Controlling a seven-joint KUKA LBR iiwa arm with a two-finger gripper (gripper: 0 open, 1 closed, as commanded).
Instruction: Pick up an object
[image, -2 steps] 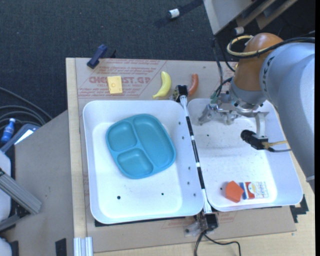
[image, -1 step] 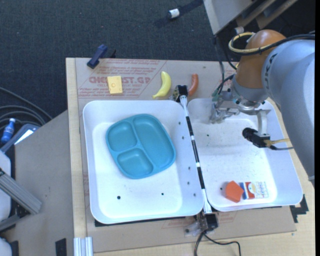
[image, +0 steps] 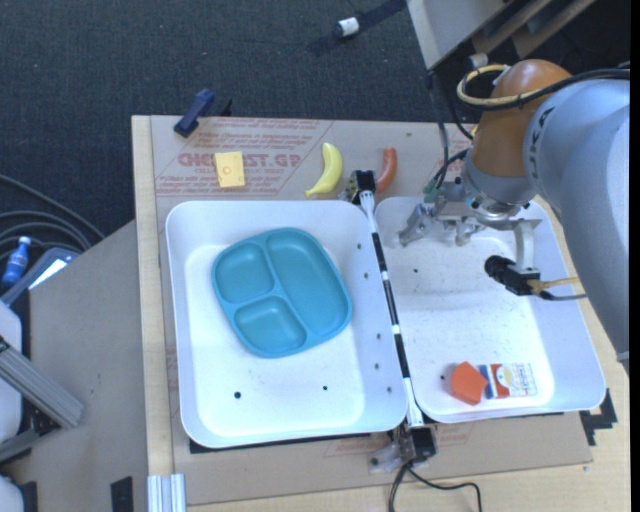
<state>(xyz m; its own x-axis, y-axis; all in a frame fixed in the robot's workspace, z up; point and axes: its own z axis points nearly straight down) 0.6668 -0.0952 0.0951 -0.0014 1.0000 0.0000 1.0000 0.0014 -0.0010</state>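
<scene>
Behind bins: board (image: 250, 150) lettering, partly legible.

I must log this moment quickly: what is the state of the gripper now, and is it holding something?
Gripper: cannot be told from this view; nothing is seen held. It is over the far end of the right bin.

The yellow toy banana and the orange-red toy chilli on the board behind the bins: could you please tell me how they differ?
The yellow toy banana is thicker and more strongly curved than the slimmer, gently bent orange-red toy chilli. The banana lies behind the left white bin, while the chilli lies nearer the right white bin and the grey arm's gripper. Both rest on the brown board, outside the bins, lying roughly lengthwise away from the camera.
</scene>
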